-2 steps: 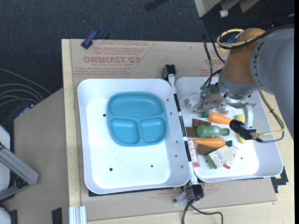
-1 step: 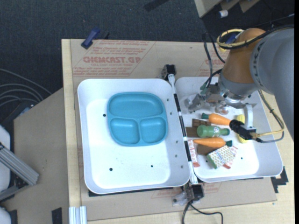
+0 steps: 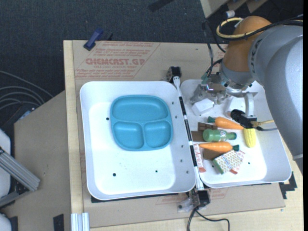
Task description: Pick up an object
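The right bin point(image 3: 276, 170) holds several toy foods. An orange carrot point(image 3: 227, 123) lies above a green bottle point(image 3: 215, 135), and a second carrot point(image 3: 216, 147) lies below the bottle. A yellow corn cob point(image 3: 250, 137) is to their right, and a colourful small box point(image 3: 229, 162) sits near the front. A white piece point(image 3: 202, 106) lies at the back left of this bin. My gripper point(image 3: 210, 92) hangs low over the bin's back left corner, just above the white piece, under the grey wrist and orange band point(image 3: 244, 37). Nothing can be seen held in it.
The left bin point(image 3: 96, 167) bears a blue divided plate point(image 3: 141, 121). A black clip point(image 3: 174, 73) sits at the back between the bins. A blue object point(image 3: 93, 39) lies on the cardboard behind the left bin. Cables run by the arm.
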Controlling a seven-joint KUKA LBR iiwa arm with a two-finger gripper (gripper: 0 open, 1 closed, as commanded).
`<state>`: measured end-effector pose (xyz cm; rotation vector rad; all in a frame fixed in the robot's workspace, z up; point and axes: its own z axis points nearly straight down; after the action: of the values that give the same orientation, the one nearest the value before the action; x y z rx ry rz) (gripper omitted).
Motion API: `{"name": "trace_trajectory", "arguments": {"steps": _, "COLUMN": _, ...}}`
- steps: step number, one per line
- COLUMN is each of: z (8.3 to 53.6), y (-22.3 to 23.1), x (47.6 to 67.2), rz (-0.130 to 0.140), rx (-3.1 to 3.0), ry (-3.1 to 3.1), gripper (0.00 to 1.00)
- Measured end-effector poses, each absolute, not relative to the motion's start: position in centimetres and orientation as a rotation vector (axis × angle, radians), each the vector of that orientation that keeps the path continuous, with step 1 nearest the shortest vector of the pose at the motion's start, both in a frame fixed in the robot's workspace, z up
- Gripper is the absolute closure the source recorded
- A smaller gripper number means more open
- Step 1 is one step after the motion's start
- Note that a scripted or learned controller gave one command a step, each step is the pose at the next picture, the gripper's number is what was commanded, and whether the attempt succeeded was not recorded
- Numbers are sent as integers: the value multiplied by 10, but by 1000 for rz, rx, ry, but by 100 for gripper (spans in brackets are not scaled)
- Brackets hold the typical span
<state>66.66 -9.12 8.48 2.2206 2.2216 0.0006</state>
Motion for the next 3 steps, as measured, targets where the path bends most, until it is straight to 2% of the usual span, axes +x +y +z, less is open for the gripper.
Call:
{"name": "trace_trajectory", "arguments": {"steps": 1, "z": 84, "y": -101, "x": 569, "rz": -1, "rx": 2224, "ry": 2222, "gripper": 0}}
{"name": "trace_trajectory", "arguments": {"steps": 2, "z": 95, "y": -100, "x": 570, "rz": 3, "rx": 2223, "ry": 2220, "gripper": 100}}
{"name": "trace_trajectory", "arguments": {"steps": 3, "z": 95, "y": -100, "x": 570, "rz": 3, "rx": 2223, "ry": 2220, "gripper": 0}}
